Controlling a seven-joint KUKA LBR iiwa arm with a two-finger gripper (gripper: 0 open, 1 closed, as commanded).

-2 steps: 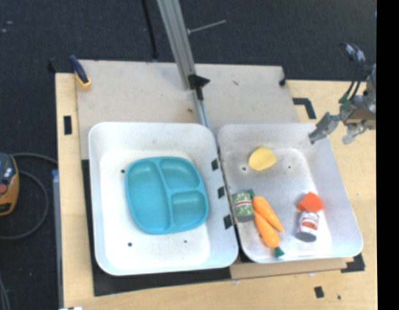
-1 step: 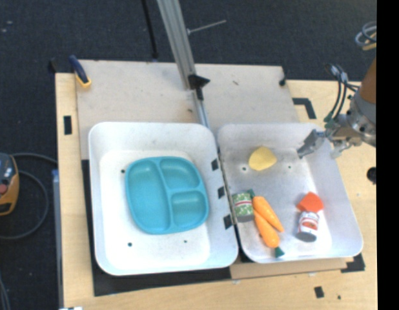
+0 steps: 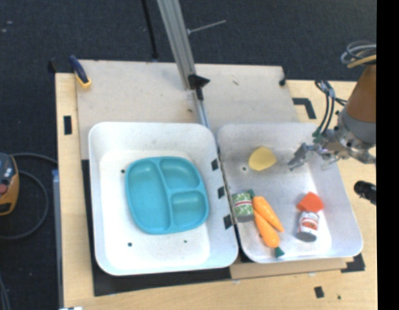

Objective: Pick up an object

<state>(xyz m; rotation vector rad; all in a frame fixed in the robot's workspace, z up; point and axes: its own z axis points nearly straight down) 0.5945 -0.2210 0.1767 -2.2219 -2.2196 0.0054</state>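
Note:
In the right bin [image 3: 286, 134] lie a yellow lemon-shaped object [image 3: 262, 158], a small green and white packet [image 3: 243, 205], two orange carrots [image 3: 267, 220] and a small bottle with an orange cap [image 3: 308, 216]. My gripper [image 3: 314, 158] hangs over the bin's right side, to the right of the yellow object and above the bottle. Its fingers look spread, with nothing between them. The left fingertip [image 3: 295, 163] points toward the yellow object without touching it.
A teal divided plate [image 3: 167, 194] lies in the left bin [image 3: 109, 141]. A grey metal post [image 3: 180, 41] rises behind the bins. Cables [image 3: 325, 108] hang by the wrist. A blue and yellow tool [image 3: 80, 72] rests at the bench's back left corner.

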